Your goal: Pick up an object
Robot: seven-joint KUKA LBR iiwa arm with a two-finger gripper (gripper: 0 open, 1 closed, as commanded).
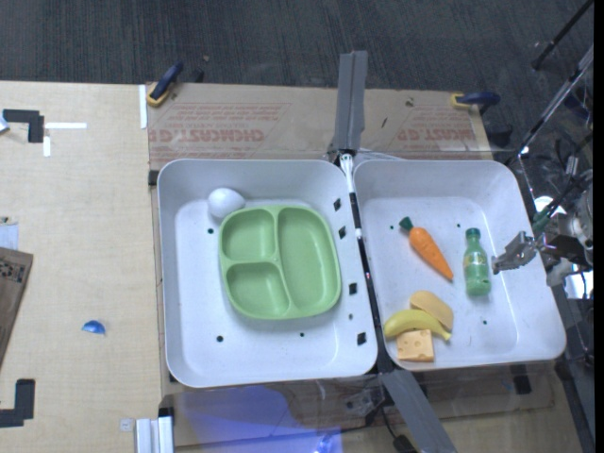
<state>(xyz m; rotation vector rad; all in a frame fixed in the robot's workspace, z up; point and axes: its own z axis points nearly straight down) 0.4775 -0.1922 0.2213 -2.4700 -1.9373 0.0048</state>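
Observation:
The right bin [528, 333] holds an orange carrot [430, 250], a small green bottle [477, 264], a yellow banana [414, 323], a cheese wedge [415, 346] and a pale yellow slice [434, 307]. My gripper [513, 252] reaches in over that bin's right rim, just right of the green bottle and apart from it. Nothing shows in its grasp.
The left bin [189, 347] carries a green divided plate [280, 260] and a white egg-shaped object [225, 200] at its back left. A grey divider post [351, 102] rises between the bins at the back. Cardboard [245, 121] lies behind them.

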